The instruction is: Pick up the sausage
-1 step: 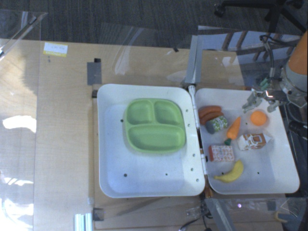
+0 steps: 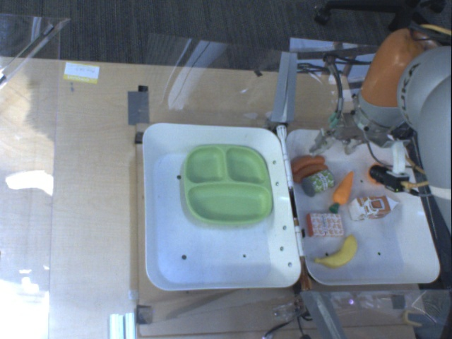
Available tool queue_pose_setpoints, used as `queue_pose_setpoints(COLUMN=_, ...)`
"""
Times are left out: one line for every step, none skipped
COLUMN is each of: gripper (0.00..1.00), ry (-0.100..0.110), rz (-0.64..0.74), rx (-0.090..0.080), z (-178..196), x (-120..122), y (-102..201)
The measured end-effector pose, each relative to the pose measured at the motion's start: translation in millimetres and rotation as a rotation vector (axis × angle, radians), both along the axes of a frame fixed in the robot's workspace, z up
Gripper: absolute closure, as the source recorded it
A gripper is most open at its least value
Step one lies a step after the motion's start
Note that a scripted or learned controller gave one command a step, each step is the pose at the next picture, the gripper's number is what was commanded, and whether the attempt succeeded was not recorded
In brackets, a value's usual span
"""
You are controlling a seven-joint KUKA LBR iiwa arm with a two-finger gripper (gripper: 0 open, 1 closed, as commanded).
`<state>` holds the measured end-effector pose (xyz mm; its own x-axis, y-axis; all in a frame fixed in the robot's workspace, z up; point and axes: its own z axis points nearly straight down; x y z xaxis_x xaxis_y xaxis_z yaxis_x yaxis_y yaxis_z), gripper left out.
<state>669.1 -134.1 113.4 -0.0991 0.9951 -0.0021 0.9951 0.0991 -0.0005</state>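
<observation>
The sausage (image 2: 308,164) is reddish-brown and lies at the left side of the right bin (image 2: 417,270), close to the wall shared with the left bin. My gripper (image 2: 333,143) hovers over the back of the right bin, just behind and to the right of the sausage. Its metal fingers (image 2: 317,144) are spread open with nothing between them. The grey arm with its orange band (image 2: 393,66) reaches in from the upper right.
Near the sausage lie a green-grey lump (image 2: 319,182), a carrot (image 2: 343,187), a small carton (image 2: 372,207), a red packet (image 2: 325,224) and a banana (image 2: 337,253). The left bin (image 2: 162,253) holds a green divided plate (image 2: 227,185).
</observation>
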Motion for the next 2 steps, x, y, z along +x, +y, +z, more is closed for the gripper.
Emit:
queue_pose_setpoints(gripper=0.0, ry=-0.005, rz=0.018, rx=-0.025, z=-9.4, x=0.5, y=13.5)
queue_pose_setpoints(gripper=0.0, ry=-0.029, rz=0.035, rx=-0.016, z=-10.9, x=-10.8, y=13.1)
